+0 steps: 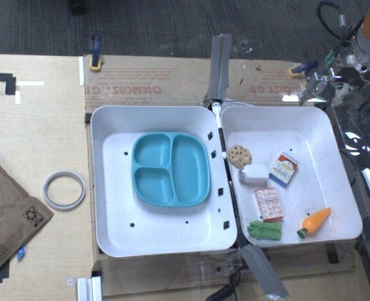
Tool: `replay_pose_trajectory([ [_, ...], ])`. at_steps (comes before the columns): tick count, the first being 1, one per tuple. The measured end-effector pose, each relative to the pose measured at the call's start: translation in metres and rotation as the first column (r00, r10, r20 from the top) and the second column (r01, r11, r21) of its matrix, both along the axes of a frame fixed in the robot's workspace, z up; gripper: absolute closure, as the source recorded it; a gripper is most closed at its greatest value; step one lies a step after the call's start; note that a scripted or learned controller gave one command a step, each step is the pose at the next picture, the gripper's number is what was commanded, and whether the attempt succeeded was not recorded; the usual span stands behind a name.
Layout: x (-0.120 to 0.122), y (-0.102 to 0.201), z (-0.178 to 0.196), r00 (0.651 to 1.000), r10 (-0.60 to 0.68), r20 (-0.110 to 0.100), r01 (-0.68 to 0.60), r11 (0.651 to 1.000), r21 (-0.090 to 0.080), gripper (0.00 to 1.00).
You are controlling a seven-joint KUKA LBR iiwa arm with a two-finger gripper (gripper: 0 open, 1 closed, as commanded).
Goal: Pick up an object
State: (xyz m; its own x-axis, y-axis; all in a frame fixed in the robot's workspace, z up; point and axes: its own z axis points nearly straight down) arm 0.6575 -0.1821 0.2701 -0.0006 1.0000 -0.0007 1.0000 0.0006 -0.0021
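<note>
While the gripper [317, 88] hangs up by the far right corner of the right bin [335, 143], nothing sits between its parts that I can see (it is small and mixed up with wires, so I cannot tell how wide it is set). It is above the bin's rim, not down among the toys.

Down and a little left of the gripper, inside the right bin, lies a small box with a red and blue front [283, 169]. Just left of that box is a white block [254, 173], and a round cookie with dark chips [239, 155] touches the block's top corner. Lower still, well away from the gripper, a red and white packet [269, 204] lies flat. A green toy pea pod [264, 230] sits just below the packet, near the front wall. A toy carrot [315, 222] rests to the right of the pea pod, tilted, with its green end down.

Far to the left of the gripper is the left bin [106, 168]. A blue plate with three parts [172, 169] lies in the middle of it.

Past that bin, out on the bench [41, 130], lies a grey ring [64, 189], and a brown cardboard box [6, 215] sits at the edge.
</note>
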Motion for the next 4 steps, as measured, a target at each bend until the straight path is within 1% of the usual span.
replay_pose_trajectory([
  [1, 0.002, 0.053, 0.055, 1.0, -0.024, 0.001, 0.024, 1.0, -0.001, 0.0],
  [2, -0.007, 0.084, -0.063, 0.999, -0.05, -0.001, 0.05, 0.999, 0.0, 0.0],
  [3, -0.053, 0.047, -0.167, 0.999, -0.034, 0.0, 0.034, 0.999, 0.0, 0.0],
  [4, -0.087, 0.073, -0.179, 0.995, -0.101, 0.0, 0.101, 0.995, 0.001, 0.0],
])
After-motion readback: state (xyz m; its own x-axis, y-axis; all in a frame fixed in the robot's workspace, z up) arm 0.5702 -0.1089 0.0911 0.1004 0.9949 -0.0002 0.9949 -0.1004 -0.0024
